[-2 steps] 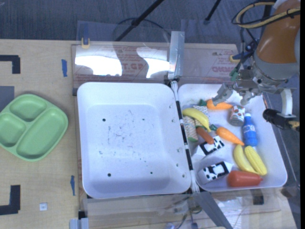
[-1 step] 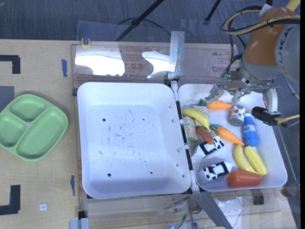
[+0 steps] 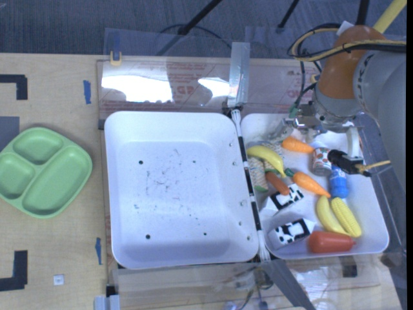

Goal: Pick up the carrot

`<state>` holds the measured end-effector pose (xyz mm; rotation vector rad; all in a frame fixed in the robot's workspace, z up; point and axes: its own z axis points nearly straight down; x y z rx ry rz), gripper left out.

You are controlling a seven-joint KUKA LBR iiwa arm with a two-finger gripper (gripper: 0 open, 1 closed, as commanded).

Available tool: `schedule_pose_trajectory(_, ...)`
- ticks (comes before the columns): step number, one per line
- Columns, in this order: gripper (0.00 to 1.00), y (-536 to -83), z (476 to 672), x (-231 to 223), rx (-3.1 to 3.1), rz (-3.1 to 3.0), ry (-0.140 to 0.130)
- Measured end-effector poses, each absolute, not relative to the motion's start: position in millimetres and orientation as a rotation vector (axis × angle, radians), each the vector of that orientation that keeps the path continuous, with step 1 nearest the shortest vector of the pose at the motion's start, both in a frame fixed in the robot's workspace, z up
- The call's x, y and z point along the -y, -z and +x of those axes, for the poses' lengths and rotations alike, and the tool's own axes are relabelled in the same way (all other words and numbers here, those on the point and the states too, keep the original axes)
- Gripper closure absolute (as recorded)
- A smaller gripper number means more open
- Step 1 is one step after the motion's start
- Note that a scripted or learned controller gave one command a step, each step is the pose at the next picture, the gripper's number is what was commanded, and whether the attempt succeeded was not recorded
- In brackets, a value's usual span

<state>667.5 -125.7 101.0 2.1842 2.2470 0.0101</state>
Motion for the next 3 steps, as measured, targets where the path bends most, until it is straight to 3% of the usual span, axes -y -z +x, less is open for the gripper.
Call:
schedule_pose_trajectory(1, 0.00, -97.1, 638.7, 134.7, -2.377, 2.022, -0.026)
schedule_pose_trajectory(2, 1.00, -107.8, 639.7, 134.0, -2.380, 2.021, -0.029)
schedule_pose_trajectory(3, 1.00, -184.9, 667.7, 60.4, -2.467, 1.944, -0.002)
